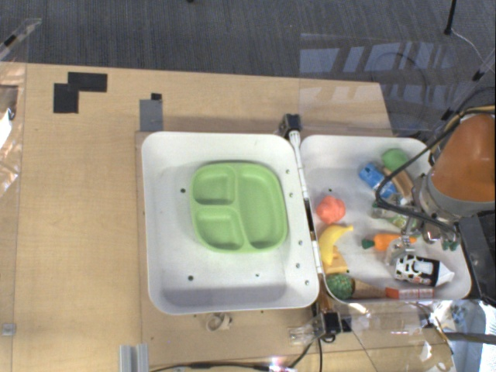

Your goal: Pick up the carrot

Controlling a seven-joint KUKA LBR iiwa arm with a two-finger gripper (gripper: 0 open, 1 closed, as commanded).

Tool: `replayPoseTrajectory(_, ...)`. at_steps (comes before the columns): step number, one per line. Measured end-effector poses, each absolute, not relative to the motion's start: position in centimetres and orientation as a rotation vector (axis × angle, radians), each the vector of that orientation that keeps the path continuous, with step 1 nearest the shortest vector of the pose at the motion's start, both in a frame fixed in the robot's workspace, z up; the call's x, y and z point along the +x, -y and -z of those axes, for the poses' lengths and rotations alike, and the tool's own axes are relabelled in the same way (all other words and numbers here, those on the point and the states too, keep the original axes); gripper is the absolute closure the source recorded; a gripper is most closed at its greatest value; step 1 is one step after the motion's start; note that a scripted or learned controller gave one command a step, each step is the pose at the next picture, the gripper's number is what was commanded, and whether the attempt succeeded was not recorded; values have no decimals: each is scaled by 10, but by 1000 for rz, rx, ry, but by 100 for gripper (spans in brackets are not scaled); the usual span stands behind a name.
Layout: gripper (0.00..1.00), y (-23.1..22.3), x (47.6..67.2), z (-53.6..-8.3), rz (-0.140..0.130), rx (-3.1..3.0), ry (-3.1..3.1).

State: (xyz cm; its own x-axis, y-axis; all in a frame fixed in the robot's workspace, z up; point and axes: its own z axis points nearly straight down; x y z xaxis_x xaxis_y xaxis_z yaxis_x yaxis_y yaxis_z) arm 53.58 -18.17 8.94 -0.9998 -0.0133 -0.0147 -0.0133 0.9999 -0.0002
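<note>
- Although the small orange toy carrot (383,242) with its green stub looks like light moulded plastic, you should treat it as stiff and smooth, so it may skid or roll out of a loose pinch.
- You find it lying flat in the right-hand shallow white bin (341,155), towards the right of the floor, its green end pointing left.
- Your gripper (404,242) hangs just beside the carrot's right end, under the grey wrist with the orange band; whether the jaws stand wide or narrow, you cannot tell.
- Judging by its shape, you would do best to take it across the thick middle of the orange body, not at the tapering tip or the green stub.
- Neighbours crowd it: a yellow plastic banana (333,242) lies to the left, a black-and-white patterned carton (417,270) just below, and a pinkish-red round toy (332,208) up and left.
- Open floor lies mainly above the carrot, between it and the blue block (372,175).
- A straight lift looks safest, since the bin's right rim and front rim are near.
- On the worktop, the left-hand white bin (163,231) holds a green sectioned plastic tray (237,208), well apart.
</note>
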Motion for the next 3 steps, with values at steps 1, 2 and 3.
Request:
replayPoseTrajectory(1,0,160,500,-90,4,413,-3094)
replayPoseTrajectory(2,0,157,558,-89,-3,827,-3016)
replayPoseTrajectory(3,100,156,562,-103,-4,811,-3008)
